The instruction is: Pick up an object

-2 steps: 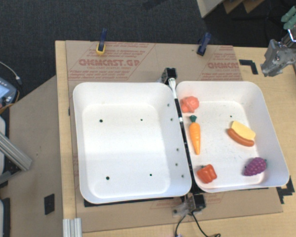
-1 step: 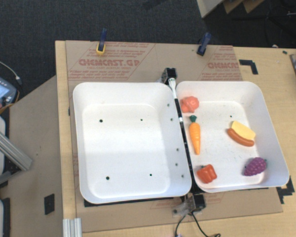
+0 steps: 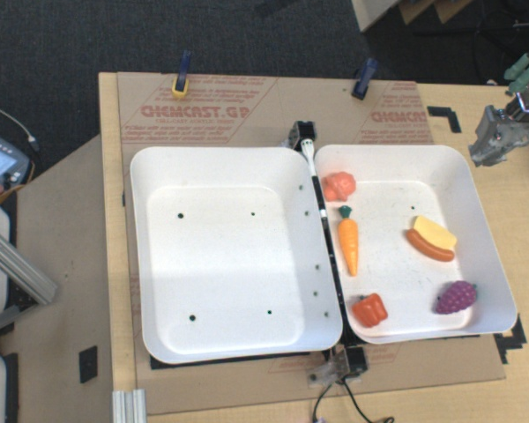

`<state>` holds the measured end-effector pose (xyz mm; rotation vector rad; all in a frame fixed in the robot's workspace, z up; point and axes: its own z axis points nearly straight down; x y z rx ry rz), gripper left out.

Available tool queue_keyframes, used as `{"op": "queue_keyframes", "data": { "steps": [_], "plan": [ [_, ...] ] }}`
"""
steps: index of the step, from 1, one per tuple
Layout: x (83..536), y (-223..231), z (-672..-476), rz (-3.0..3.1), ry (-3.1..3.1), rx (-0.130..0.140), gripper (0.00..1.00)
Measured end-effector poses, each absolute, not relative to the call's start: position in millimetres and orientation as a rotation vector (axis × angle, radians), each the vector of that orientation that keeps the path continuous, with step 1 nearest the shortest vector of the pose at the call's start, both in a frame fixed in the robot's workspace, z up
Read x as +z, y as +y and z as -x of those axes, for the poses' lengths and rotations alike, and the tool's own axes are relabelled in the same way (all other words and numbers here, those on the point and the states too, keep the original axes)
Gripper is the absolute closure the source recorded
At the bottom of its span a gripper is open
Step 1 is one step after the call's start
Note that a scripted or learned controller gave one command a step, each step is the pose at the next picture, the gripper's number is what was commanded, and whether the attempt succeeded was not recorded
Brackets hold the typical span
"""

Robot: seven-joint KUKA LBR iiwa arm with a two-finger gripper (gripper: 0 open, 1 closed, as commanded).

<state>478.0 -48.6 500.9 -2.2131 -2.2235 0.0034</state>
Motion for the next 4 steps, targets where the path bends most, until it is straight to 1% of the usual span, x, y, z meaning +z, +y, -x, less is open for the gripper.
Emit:
{"op": "queue_keyframes", "data": {
  "steps": [1,2,3,4],
  "plan": [
    [536.8,-109.4,-479.7,2.23,-2.223,-0.004,1.0],
    [501.9,-53.9,-479.3,2.217,-2.223,0.002,1.0],
    [537.4,-106.2,-479.5,2.234,-2.22,-0.005,1.0],
    [535.2,-181.5,-479.2,2.235,-2.218,0.0,1.0]
  ]
}}
